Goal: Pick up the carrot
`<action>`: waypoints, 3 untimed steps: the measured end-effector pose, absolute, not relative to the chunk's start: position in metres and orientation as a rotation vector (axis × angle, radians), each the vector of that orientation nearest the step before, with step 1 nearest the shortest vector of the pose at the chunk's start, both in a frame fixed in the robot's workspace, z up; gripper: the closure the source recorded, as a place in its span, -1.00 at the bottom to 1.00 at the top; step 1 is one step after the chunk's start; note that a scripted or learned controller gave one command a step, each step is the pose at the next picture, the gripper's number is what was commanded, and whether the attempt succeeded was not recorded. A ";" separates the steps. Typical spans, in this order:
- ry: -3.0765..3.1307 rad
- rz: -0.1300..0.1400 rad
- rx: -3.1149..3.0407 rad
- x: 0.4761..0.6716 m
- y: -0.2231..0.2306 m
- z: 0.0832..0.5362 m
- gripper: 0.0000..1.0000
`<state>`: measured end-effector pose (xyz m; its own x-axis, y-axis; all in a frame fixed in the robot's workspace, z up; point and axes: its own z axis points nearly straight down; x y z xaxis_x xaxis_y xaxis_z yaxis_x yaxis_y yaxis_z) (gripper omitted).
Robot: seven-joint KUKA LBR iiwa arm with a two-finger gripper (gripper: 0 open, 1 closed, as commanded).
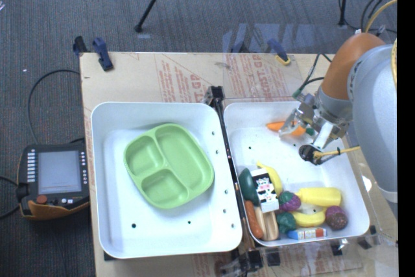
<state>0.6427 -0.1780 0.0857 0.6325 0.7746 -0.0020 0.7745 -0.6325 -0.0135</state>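
Hand point(299, 126) over carrot point(285, 127) | grip unclear | near right bin point(360, 188) rear edge

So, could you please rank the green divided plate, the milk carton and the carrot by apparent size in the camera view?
1. Green divided plate
2. Milk carton
3. Carrot, partly hidden by the end effector, so unsure.

Bins point(104, 139): two. Green plate point(168, 165): one. Carrot point(285, 128): one. Toy foods point(292, 201) piled in right bin: roughly ten.
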 end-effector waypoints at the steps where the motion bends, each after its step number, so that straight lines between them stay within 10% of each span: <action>1: -1.355 0.019 -2.820 0.643 -0.177 0.095 1.00; 2: -1.357 0.020 -2.818 0.643 -0.176 0.095 -1.00; 3: -1.362 0.025 -2.813 0.643 -0.176 0.105 1.00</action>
